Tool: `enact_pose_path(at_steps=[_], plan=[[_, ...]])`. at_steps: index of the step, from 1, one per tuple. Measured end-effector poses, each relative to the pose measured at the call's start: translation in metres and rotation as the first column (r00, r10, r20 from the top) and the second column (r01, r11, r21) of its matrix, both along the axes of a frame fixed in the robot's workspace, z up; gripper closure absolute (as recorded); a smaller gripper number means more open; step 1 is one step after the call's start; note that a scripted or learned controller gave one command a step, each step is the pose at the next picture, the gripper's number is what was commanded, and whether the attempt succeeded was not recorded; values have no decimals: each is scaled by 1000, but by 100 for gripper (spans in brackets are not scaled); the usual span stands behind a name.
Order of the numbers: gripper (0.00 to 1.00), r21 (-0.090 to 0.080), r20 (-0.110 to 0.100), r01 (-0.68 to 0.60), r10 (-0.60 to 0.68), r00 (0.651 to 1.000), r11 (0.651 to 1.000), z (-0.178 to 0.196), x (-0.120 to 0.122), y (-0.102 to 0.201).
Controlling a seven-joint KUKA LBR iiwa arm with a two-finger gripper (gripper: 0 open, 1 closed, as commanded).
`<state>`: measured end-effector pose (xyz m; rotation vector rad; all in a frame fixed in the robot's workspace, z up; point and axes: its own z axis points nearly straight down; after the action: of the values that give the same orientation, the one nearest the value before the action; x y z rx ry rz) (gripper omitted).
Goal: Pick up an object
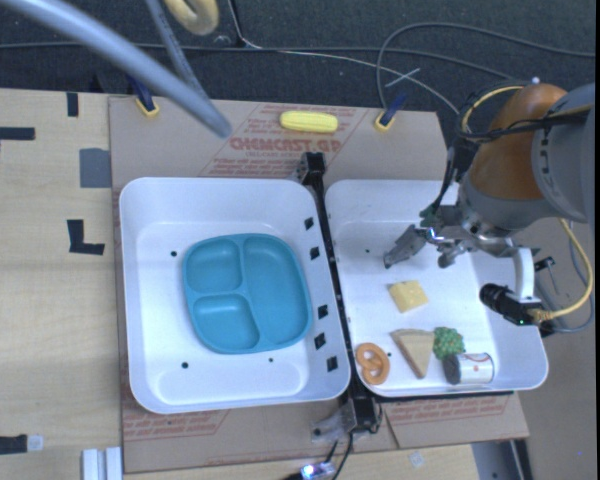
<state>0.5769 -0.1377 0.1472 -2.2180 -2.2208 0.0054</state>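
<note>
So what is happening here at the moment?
A grey robot arm reaches in over the right bin, its hand above the cheese wedge, holding nothing. A pretzel, bread slice, broccoli and can lie along the near wall. The left bin holds a blue divided plate.

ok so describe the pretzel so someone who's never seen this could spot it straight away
Start at the right-hand white bin, the one without the blue tray. Go to its near-left corner, beside the divider between the bins. The pretzel lies there: a small orange-brown twisted loop with holes, unlike the flat tan bread wedge to its right and the pale yellow cheese cube further up.
</note>
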Motion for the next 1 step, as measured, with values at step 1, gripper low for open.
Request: enact_pose_path(at_steps=[1], plan=[[0,-1,2,0,0,1000,1000,-62,-6,0]])
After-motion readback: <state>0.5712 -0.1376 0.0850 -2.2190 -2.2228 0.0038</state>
